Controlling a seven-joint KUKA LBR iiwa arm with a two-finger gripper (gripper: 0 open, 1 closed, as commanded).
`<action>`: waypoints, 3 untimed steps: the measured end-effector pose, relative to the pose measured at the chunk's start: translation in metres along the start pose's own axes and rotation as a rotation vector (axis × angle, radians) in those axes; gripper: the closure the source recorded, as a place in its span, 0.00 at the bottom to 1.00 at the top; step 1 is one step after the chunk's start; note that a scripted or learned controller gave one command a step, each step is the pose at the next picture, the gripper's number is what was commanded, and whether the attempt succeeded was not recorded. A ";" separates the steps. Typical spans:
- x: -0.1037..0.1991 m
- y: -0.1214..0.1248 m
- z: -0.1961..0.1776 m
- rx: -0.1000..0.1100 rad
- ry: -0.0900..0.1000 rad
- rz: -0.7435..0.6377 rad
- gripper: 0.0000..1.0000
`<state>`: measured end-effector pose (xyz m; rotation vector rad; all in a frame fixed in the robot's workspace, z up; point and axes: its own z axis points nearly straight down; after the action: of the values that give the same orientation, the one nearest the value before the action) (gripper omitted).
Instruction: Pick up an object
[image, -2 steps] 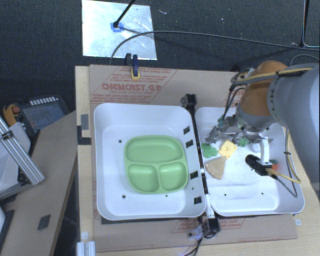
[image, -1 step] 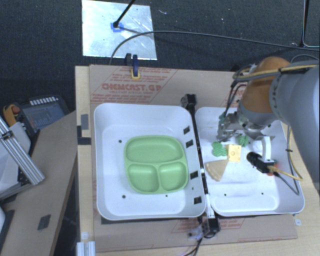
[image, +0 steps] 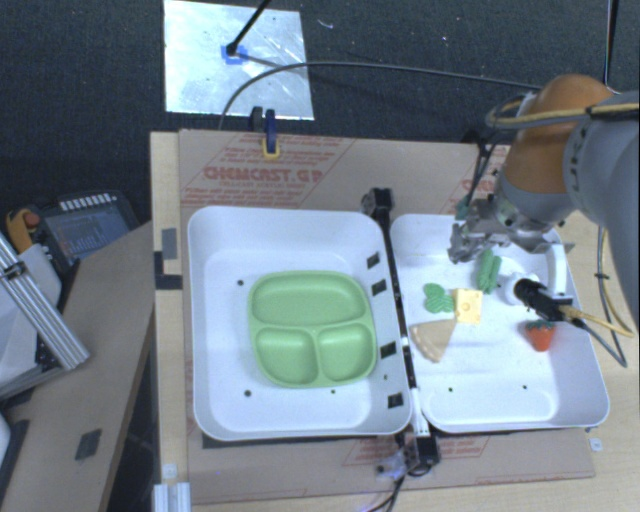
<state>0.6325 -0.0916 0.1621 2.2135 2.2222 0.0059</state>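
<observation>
The right white bin (image: 500, 400) holds several small toy foods. A green pickle-like piece (image: 487, 271) lies near its back, with a green leafy piece (image: 437, 297) and a yellow cheese block (image: 468, 305) beside each other at the middle. A tan wedge (image: 430, 340) lies near the divider and a red piece (image: 541, 337) sits at the right. My gripper (image: 472, 243) hangs low over the back of this bin, just above and behind the green pickle-like piece. Nothing visible is lifted off the bin floor.
The left white bin (image: 215, 390) holds a green divided plate (image: 310, 327). A white and black tool (image: 530, 291) and a thin yellow stick (image: 600, 322) lie at the right bin's right side. A black divider (image: 392, 300) runs between the bins.
</observation>
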 end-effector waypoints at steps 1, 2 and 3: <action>-0.002 0.000 -0.065 -0.002 0.000 -0.001 1.00; -0.002 0.001 -0.077 0.003 0.001 -0.001 1.00; 0.053 -0.024 -0.067 0.007 0.002 -0.003 1.00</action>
<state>0.6083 -0.0388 0.2287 2.2142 2.2306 0.0002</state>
